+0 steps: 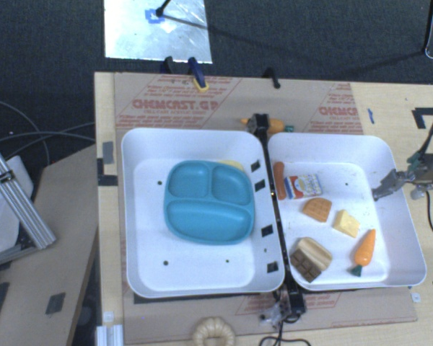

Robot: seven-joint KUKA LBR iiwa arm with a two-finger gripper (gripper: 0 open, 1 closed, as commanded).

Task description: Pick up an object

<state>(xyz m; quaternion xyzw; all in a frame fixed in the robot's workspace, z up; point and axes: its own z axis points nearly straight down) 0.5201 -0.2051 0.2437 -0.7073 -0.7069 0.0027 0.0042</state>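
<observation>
While the hand [387, 186] hangs at the right bin's [400, 225] edge, whether open or closed I cannot tell, the carrot [365, 247] lies nearest; come straight down and pinch across its narrow width, clear of the cheese [346, 223].

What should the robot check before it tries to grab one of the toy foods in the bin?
1. Toy foods are in the right bin: ok. A carrot, cheese wedge, waffle, milk carton, hot dog and brown block lie there.
2. Targets are apart enough to take one at a time: ok for the carrot and cheese wedge; the brown block sits near the bin's corner.
3. End effector is over the right bin: ok, at its right edge.
4. End effector is above a toy: not ok; none lies under it.
5. Fingers ready to grasp: cannot tell.
6. Blue plate is out of the way: ok, it lies in the left bin.
</observation>
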